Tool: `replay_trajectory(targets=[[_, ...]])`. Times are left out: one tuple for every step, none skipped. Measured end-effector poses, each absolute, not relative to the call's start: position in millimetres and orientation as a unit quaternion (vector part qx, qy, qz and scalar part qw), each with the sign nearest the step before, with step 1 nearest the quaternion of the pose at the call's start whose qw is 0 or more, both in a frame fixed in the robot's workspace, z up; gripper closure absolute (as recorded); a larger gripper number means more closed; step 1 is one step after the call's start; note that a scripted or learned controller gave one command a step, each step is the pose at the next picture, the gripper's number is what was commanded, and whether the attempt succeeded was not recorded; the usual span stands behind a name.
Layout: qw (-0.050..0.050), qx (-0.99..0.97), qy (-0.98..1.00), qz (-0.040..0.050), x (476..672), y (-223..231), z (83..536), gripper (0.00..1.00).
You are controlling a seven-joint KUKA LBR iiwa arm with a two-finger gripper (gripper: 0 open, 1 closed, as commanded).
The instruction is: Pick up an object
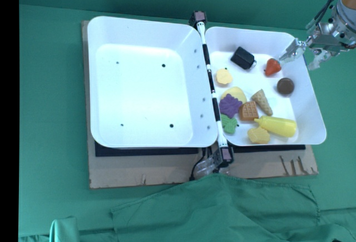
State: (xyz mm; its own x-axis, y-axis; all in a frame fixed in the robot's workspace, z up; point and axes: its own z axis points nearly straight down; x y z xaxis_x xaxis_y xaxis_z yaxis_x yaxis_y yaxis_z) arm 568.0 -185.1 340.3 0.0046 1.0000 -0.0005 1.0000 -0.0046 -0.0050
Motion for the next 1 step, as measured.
replay_trajectory(targets=[[0.001,-0.709,-0.705,0.0019,573.5,-187.1,251.6,0.00]])
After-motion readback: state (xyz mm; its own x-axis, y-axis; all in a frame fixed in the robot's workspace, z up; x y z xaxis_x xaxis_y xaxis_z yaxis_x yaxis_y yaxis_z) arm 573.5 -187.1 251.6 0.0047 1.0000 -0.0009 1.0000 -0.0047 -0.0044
